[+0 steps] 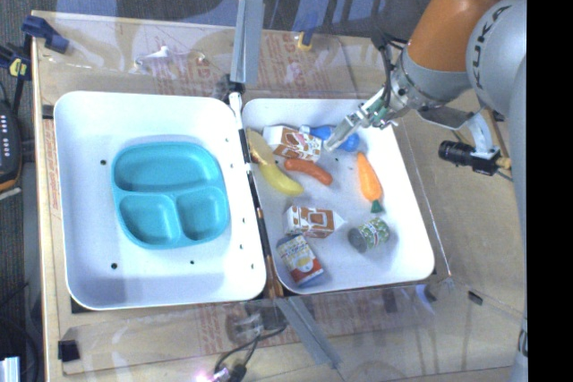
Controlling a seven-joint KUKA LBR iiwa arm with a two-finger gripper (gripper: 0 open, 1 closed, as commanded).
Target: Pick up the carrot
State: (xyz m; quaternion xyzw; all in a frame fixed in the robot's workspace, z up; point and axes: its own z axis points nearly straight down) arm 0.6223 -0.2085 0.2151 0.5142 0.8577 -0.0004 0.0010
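Note:
The carrot point(369, 179) is orange with a small green top, lying lengthwise in the right bin point(414, 233) toward its right side. My gripper point(338, 137) reaches down from the upper right into the bin's far part, over a blue object point(350, 140) and up-left of the carrot, about a hand's width away. Nothing shows between its fingers and the carrot lies free on the bin floor.
In the right bin also lie a yellow banana point(273, 174), a red sausage point(308, 171), two small cartons point(295, 141) point(311, 220), a can point(299, 258) and a dark green can point(370, 234). The left bin point(81, 264) holds a teal divided tray point(170, 194).

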